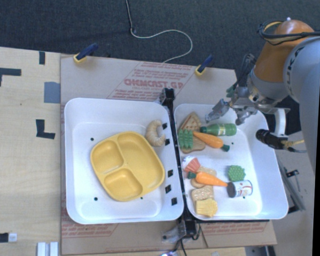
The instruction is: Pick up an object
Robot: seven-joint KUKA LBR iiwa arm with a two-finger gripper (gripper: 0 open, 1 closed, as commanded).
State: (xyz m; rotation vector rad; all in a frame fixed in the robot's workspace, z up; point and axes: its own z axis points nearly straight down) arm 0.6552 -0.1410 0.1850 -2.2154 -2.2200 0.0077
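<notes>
My gripper hangs over the far part of the right bin, its fingers spread open, just above a green bottle that lies on its side. Nothing sits between the fingers. Beside the bottle lie a carrot, a toast slice and a green leafy piece. Nearer the front of the same bin are a second carrot, a red strawberry-like piece, a green broccoli-like piece, a small can, crackers and a yellow piece.
The left bin holds a yellow divided plate and a beige croissant-like piece by the divider. Black clips run along the divider between the bins. A cable loops behind the bench.
</notes>
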